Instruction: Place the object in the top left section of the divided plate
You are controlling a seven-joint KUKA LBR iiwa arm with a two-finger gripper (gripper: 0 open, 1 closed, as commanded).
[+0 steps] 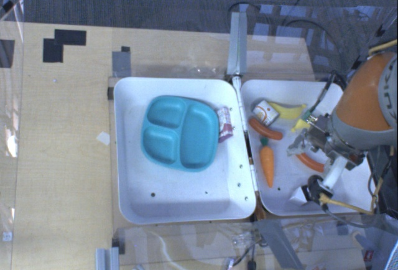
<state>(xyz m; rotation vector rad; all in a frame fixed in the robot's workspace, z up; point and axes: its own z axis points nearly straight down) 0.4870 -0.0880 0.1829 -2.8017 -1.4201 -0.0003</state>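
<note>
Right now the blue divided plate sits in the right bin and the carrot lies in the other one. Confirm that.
Not quite. The camera view shows the blue divided plate in the left bin, not the right. The carrot does lie in the other bin, the right bin.

No legible text: the small can (265, 111) at the right bin's (280, 200) 11 o'clock and the packet (224, 123) at the blue divided plate's (180, 133) 2 o'clock carry labels too blurred to read.

Blue divided plate (180, 133) in left bin (134, 200), carrot (267, 164) in right bin (277, 200)
</note>
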